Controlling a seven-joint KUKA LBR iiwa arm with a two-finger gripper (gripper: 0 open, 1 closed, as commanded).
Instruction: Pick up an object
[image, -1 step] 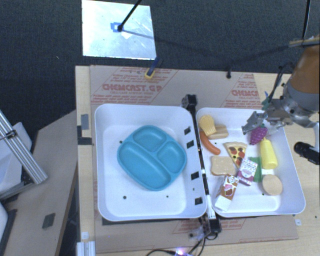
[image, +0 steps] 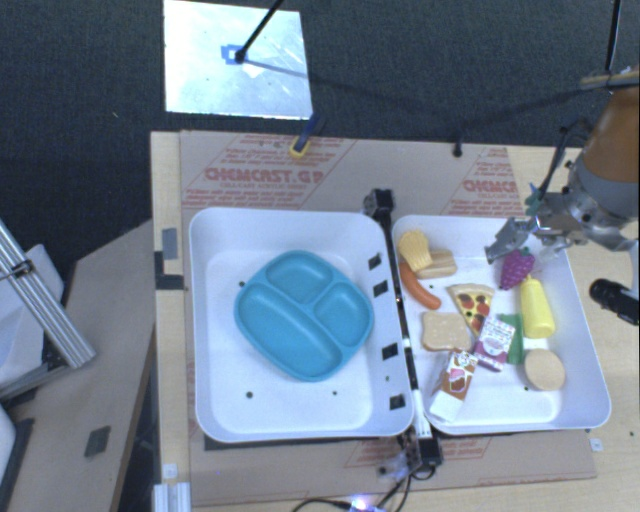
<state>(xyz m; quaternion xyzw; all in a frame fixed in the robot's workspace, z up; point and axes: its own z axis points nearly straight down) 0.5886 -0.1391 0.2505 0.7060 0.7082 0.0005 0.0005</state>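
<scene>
Right bin (image: 585, 400): arm reaches in, gripper (image: 517, 243) over grapes (image: 516, 269).

The bench (image: 170, 330) ran across the middle and lower part of the frame, pale tan along its left edge. A sheet of printed brown cardboard (image: 265, 172) lay flat on it, its red lettering showing at the upper centre. Two shallow white bins sat side by side on that cardboard, touching along a dark divider strip (image: 392, 310) near the middle of the frame. The left bin (image: 215, 400) filled the centre left, the right bin (image: 580, 400) the centre right. A small yellow clip (image: 299, 147) sat at the cardboard's upper edge. Dark carpet (image: 80, 120) surrounded the bench at the top and left.
</scene>
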